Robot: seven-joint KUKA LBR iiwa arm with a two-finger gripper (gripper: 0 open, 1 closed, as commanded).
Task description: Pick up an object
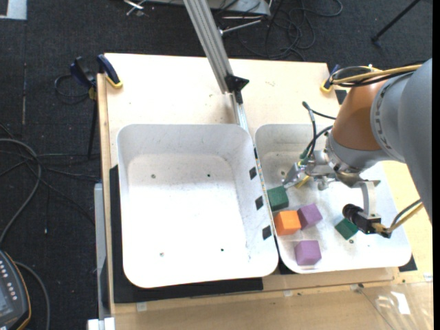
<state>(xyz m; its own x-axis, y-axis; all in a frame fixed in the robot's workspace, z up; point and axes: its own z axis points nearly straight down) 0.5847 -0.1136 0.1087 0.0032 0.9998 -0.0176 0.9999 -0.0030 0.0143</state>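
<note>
The right bin [385, 253] holds several small blocks. A dark green cube [278, 198] lies near its left wall, with an orange cube [288, 221] just in front of it. Beside the orange one sits a purple cube [310, 215], and a second purple cube [307, 252] lies near the front rim. A green block [346, 228] rests further right. My gripper [297, 177] hangs low inside this bin, just above and to the right of the dark green cube. I see nothing held in it. The arm's grey wrist and orange band cover the bin's back right part.
The left bin [185, 205] stands beside the right one, sharing a raised divider wall [256, 184]. A slanted metal rail [210, 33] crosses the bench behind the bins. A black cable fitting [357, 216] hangs from the arm over the green block.
</note>
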